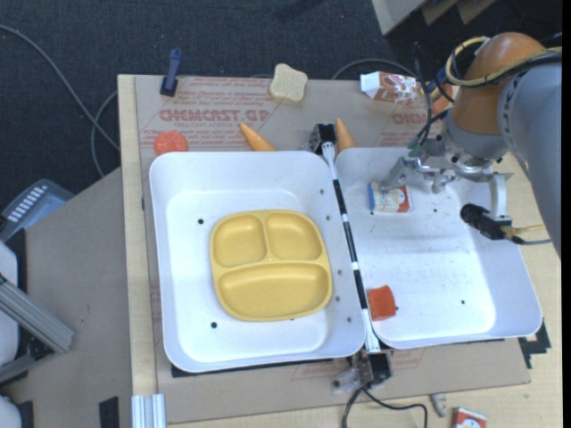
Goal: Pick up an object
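near edge: small orange-red block (pixel 382 301), matte and chunky like foam or soft plastic, sits in the right shallow white bin (pixel 464 315), tucked against the divider side, well apart from the arm. left shallow white bin (pixel 178 239) holds a yellow three-compartment plastic plate (pixel 269 264), smooth, rounded corners, lying flat.

mid: small white carton with blue and red print (pixel 391 198), boxy, probably card, lies in the far left part of the right bin. grey two-finger gripper (pixel 397 176) is low right over it, fingertips at or touching its top edge. can't tell how far the fingers are apart or whether anything is between them, so no grasp confirmed.

step, my read: approach/close on the carton. next move needs the fingers to straddle the carton's narrow sides, close, then lift straight up. light box, may slide or tip.

far, on the brown board (pixel 223 114): tan bread-slice toy (pixel 288 82), orange carrot-shaped piece (pixel 257 138), blue clip (pixel 170 71).
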Available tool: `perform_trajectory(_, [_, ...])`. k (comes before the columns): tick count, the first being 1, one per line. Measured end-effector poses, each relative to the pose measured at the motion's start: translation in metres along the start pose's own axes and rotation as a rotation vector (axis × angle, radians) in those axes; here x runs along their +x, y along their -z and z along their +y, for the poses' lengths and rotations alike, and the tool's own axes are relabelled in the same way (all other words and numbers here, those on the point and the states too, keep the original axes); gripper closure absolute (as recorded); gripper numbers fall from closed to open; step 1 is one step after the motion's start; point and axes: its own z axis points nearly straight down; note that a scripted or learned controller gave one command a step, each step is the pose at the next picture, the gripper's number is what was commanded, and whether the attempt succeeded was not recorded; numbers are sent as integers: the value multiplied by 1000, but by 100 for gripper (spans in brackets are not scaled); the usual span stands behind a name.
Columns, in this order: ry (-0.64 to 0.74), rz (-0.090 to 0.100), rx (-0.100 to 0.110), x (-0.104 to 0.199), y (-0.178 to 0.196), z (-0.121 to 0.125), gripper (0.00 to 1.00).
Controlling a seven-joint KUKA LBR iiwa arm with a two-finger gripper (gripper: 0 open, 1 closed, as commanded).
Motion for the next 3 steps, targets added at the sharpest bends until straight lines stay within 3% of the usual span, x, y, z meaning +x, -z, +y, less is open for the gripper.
perform_trajectory(1, [0,-1,0,35,-1,-10,0])
perform_trajectory(2, [0,-1,-1,-25,-1,-3,0])
perform_trajectory(3, [1,-1,-5,-23,10,-2,100])
